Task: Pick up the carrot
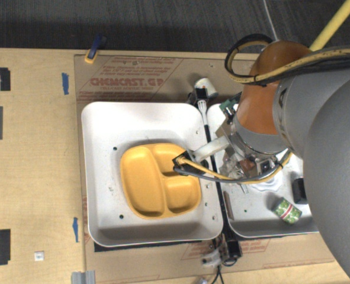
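Note:
My arm reaches in from the right, its orange band (pixel 269 93) above the wrist. The gripper (pixel 244 167) hangs low over the left part of the right bin (pixel 251 220), close to the divider between the two bins. The wrist and its cables cover most of that bin's floor. A yellow and black cable loop (pixel 189 165) sticks out leftward from the wrist, over the edge of the yellow plate.
The left bin (pixel 103 135) holds a yellow divided plate (pixel 151 182). In the right bin's front corner lies a small green and white can (pixel 290 211), with a dark object (pixel 299 189) just behind it. Brown cardboard (pixel 32 158) surrounds both bins.

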{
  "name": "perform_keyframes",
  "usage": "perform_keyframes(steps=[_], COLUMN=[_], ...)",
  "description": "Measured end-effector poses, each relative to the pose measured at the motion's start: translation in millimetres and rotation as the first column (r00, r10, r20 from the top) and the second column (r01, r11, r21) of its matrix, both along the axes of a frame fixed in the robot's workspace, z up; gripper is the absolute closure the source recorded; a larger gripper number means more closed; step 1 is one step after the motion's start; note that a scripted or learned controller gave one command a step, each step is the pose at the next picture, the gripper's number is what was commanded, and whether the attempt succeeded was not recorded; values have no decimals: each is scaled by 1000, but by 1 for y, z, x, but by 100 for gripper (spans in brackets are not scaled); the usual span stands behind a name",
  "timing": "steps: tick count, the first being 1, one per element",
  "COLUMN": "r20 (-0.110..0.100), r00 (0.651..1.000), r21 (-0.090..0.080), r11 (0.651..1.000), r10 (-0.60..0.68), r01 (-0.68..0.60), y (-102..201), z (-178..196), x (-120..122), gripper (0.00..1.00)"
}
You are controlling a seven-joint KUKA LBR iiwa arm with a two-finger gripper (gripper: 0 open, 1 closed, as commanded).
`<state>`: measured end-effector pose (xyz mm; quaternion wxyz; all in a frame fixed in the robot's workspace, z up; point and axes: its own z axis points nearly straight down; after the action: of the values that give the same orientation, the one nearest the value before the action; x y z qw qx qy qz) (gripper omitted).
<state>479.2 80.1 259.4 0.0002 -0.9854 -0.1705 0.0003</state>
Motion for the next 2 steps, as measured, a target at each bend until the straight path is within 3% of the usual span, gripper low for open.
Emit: perform_keyframes(steps=[1,2], r20=[0,-4], r00=[990,994], r21=[0,1], r11=[990,994], r10=[-139,-113], r01=[139,113], y=[21,20], z=[-16,-73], x=[0,-1], gripper=[100,100])
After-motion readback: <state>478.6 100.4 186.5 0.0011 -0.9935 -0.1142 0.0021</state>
